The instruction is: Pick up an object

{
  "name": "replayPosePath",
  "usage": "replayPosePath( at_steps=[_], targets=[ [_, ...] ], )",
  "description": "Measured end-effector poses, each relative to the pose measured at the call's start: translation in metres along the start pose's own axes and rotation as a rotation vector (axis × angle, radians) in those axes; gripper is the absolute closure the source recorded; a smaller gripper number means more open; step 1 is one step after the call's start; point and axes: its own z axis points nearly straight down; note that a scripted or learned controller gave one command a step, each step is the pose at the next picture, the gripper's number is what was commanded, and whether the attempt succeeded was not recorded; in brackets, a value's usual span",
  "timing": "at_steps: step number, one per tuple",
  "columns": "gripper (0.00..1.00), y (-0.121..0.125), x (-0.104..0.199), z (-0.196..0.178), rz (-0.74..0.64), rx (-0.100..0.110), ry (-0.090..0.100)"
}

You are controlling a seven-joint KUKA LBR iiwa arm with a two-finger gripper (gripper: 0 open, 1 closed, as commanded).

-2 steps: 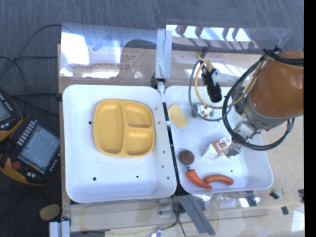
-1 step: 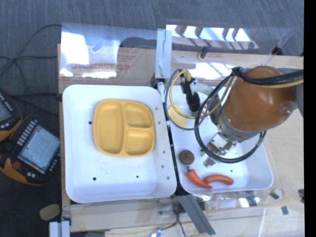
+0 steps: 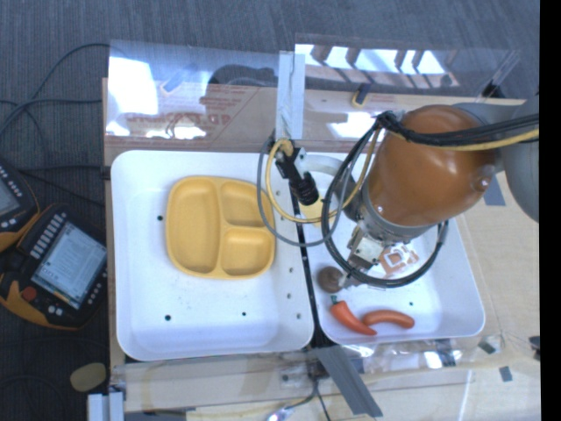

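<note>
Toward 5 o'clock of the view, in the right bin (image 3: 465, 314), lie the likeliest targets: a carrot (image 3: 344, 316) and a sausage (image 3: 388, 319), touching end to end near the bin's front wall. A small brown round piece (image 3: 330, 278) sits just beside them at 11 o'clock of the carrot. All three rest flat and free of one another's weight, so any one could be lifted alone. Directly above them hangs the arm (image 3: 425, 174), its orange wrist covering the middle of the bin; the claw is under that bulk, and whether it is released or clenched cannot be told. A small white and orange item (image 3: 401, 257) shows at the wrist's lower edge, its nature unclear. Cables (image 3: 298, 191) loop from the wrist across the divider, slack enough to let the arm descend. Farther out, at 9 o'clock, the left bin (image 3: 140, 323) holds a yellow tray (image 3: 219, 226) lying flat. Judged from this, no object is yet lifted.
</note>
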Motion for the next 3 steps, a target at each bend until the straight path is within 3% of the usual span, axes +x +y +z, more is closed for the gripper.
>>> replayPosePath(
  at_steps=[1,2,3],
  targets=[
    [1.00,-0.033,-0.013,-0.005,-0.350,0.001,-0.001],
    [1.00,-0.034,-0.015,-0.013,-0.347,0.004,-0.008],
    [1.00,-0.053,-0.028,-0.059,0.181,0.003,0.001]
  ],
)
